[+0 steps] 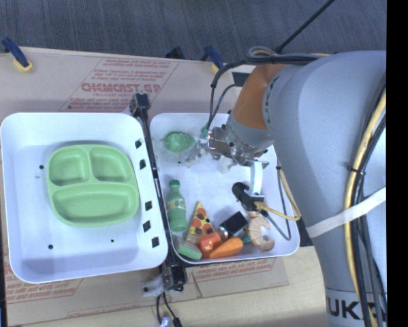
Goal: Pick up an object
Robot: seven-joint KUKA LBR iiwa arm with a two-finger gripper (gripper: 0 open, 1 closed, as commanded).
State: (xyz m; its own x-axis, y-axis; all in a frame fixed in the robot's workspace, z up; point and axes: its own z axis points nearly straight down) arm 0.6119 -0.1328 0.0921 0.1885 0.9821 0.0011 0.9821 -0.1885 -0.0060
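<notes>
Grey arm reaching from right, tool (221, 157) low in right bin (285, 240), grip state unclear, green ball (178, 142) just beside it, green bottle (176, 206), pizza slice (201, 219), carrot (225, 248), green divided plate (92, 184) in left bin (20, 203)

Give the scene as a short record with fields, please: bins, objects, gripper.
left bin: holds a green divided plate
right bin: green lump at the far end; bottle, pizza slice, carrot, black block and pretzel at the near end
gripper: low over the right bin's far end, beside the green lump
</notes>
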